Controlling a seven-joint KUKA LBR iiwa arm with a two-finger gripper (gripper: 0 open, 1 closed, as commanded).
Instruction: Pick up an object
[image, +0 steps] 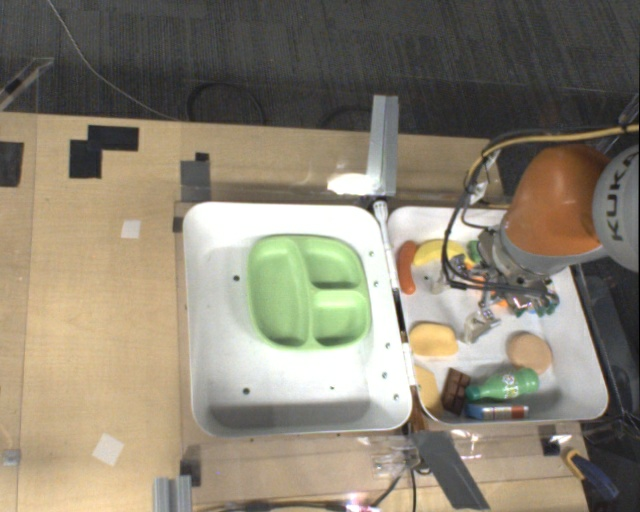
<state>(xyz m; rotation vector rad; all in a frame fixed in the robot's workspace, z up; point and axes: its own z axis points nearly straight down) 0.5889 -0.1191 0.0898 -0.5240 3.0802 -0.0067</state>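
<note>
Tool (484, 322) low in the right bin (590, 385), just right of the yellow bun (433, 340); can't tell its state. Nothing seen gripped, so pick looks undone. Green bottle (503, 384) & brown bun (528, 351) sit right of the yellow bun; grab + lift left.

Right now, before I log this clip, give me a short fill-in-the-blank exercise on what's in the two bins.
1. The green divided tray lies in the ____ bin of the camera view.
2. The green bottle lies on its ____ near the right bin's front wall.
3. The gripper hangs over the ____ bin.
4. The arm's band above the wrist is ____.

Missing words: left; side; right; orange
</note>
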